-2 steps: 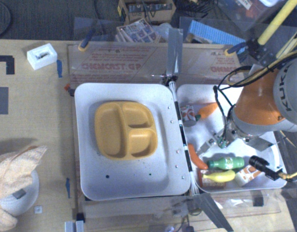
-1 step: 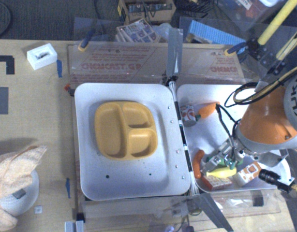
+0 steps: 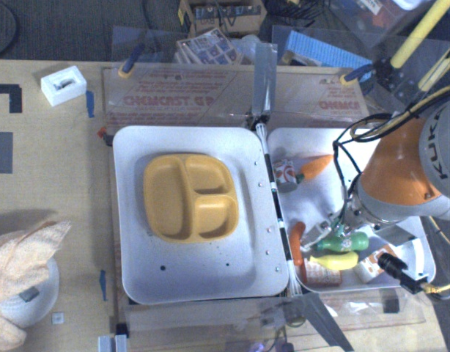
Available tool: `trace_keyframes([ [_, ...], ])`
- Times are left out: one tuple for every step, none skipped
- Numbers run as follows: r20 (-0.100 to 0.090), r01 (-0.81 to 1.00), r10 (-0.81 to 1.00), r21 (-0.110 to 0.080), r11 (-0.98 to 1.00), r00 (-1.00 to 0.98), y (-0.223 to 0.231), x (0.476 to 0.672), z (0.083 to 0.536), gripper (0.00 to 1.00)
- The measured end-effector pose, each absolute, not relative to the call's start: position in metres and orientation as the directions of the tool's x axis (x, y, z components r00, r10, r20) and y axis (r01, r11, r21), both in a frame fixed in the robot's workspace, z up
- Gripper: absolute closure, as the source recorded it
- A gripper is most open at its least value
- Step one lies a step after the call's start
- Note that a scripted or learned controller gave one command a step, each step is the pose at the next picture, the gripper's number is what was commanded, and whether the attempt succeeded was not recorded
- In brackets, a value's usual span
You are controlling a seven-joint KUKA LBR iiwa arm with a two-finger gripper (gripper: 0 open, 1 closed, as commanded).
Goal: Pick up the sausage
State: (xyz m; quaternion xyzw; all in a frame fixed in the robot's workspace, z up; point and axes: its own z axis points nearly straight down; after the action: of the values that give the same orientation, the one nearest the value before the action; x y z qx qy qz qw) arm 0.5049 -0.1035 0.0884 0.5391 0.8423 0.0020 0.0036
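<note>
The sausage (image 3: pixel 296 243) is a reddish, elongated piece lying lengthwise against the left wall of the right bin (image 3: pixel 313 196), near its front. My gripper (image 3: pixel 335 229) hangs low in that bin, a short way right of the sausage and just above a green item (image 3: pixel 351 242). The grey wrist and orange band (image 3: pixel 401 174) cover the bin's right half. The sausage lies apart from the gripper, resting on the bin floor.
A yellow banana-like piece (image 3: pixel 339 262), a flat box (image 3: pixel 322 274) and a small white bottle (image 3: pixel 368 270) crowd the right bin's front. A carrot (image 3: pixel 317 166) and a small packet (image 3: pixel 285 171) lie at its back. The left bin (image 3: pixel 130 218) holds a yellow divided plate (image 3: pixel 190 196).
</note>
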Motion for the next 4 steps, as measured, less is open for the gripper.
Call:
trace_keyframes([
  [-0.002,1.0,1.0,0.007,-0.002,0.002,-0.102,0.526,0.088,0.0],
  [-0.003,0.996,0.996,0.008,0.086,-0.086,-0.096,0.529,0.088,0.0],
  [-0.004,0.912,0.912,0.009,0.409,-0.409,-0.104,0.482,0.088,0.0],
  [-0.008,0.684,0.684,0.008,0.729,-0.729,-0.103,0.483,0.089,0.0],
])
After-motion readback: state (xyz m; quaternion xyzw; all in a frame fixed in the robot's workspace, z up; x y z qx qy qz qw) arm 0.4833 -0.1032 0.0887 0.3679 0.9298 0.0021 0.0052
